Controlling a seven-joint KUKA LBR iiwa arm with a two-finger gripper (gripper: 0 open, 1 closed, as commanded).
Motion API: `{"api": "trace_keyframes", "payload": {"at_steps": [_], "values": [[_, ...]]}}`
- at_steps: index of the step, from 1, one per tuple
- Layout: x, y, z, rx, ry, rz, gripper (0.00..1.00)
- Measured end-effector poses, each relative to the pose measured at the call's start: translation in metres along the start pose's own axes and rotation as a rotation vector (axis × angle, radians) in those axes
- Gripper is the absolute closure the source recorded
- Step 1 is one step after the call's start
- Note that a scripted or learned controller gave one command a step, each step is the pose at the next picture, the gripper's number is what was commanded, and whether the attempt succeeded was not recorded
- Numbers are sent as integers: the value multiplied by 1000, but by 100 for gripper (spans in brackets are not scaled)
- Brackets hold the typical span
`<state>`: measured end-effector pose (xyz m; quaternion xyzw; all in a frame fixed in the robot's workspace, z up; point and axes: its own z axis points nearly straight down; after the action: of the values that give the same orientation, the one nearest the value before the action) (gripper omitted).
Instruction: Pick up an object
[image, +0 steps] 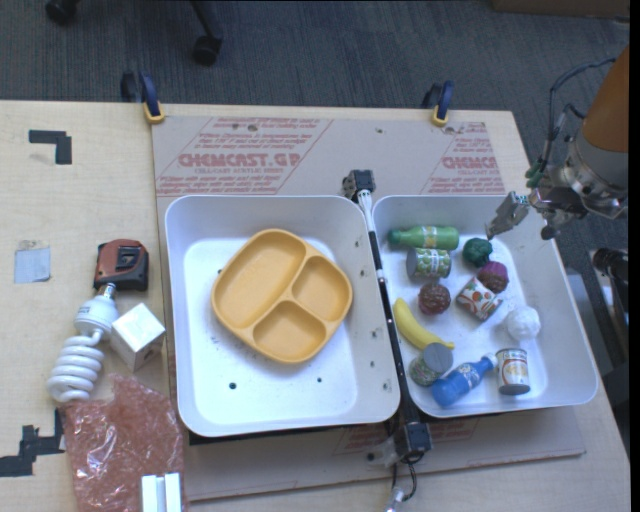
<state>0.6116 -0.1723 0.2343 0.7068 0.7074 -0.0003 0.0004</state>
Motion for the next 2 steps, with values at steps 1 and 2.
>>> {"api": "trace_keyframes", "payload": {"at_steps": [1, 2], "values": [[-48, 0, 115, 1, 3, -1, 0], [-11, -41, 142, 0, 0, 2, 0]]}}
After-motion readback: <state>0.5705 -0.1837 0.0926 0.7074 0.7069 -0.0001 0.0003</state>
